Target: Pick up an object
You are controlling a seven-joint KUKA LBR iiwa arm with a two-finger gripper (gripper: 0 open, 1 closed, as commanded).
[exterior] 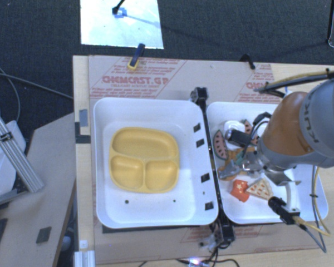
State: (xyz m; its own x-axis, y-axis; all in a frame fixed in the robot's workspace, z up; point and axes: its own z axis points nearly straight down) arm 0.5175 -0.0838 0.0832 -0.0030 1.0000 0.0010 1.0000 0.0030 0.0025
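Arm low over the right bin, among small toy foods

The gripper (pixel 246 161) sits in the right bin (pixel 317 196), its fingers hidden under the wrist, so whether they are spread or pinching cannot be told; a red piece (pixel 240 190) and a tan wedge (pixel 260 188) lie just beside it; a watermelon slice (pixel 217 144) lies near the divider; a yellow sectioned plate (pixel 144 159) rests in the left bin (pixel 108 213) on the table (pixel 172 74).

Bench (pixel 172 74) bears 2 white bins (pixel 156 107), side by side
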